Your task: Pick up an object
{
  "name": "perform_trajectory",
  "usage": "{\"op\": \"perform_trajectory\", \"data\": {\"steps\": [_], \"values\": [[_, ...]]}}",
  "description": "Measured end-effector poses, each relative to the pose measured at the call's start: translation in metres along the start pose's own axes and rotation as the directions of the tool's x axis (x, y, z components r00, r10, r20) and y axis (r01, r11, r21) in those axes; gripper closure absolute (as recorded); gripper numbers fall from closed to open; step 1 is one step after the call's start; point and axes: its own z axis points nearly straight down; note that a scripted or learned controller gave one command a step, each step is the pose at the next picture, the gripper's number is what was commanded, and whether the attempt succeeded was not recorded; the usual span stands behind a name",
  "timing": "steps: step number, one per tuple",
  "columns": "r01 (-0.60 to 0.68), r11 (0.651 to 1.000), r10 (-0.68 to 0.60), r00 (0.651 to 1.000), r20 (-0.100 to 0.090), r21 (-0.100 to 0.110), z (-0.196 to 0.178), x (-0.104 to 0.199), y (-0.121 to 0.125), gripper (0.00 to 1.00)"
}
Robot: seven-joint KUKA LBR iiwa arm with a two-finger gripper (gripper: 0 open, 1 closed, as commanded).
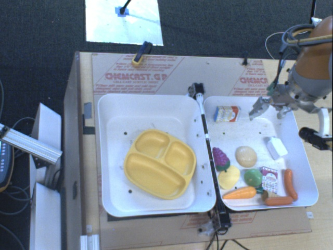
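Claw (270, 107) above right bin (307, 163) — small carton (227, 113) nearby, toy food crowding front

Right bin (304, 191) holds toys: small carton (227, 113) at back, white block (276, 147), tan ball (246, 155), purple grapes (220, 159), yellow piece (229, 177), green ball (253, 177), snack packet (269, 180), carrot (240, 194), two sausages (290, 184) at front.

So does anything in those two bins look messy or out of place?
Nothing looks spilled or broken. The yellow tray lies askew in the left bin, turned against its walls. The toy food in the right bin is loosely scattered, mostly toward its near edge.
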Motion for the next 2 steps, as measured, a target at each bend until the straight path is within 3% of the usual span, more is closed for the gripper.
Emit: {"op": "perform_trajectory", "data": {"steps": [1,2], "values": [[0.002,1.000,-0.002,1.000,-0.002,0.004,0.087,0.060,-0.027,0.00],[-0.001,1.000,0.001,1.000,0.006,-0.019,0.121,0.042,-0.082,0.00]]}}
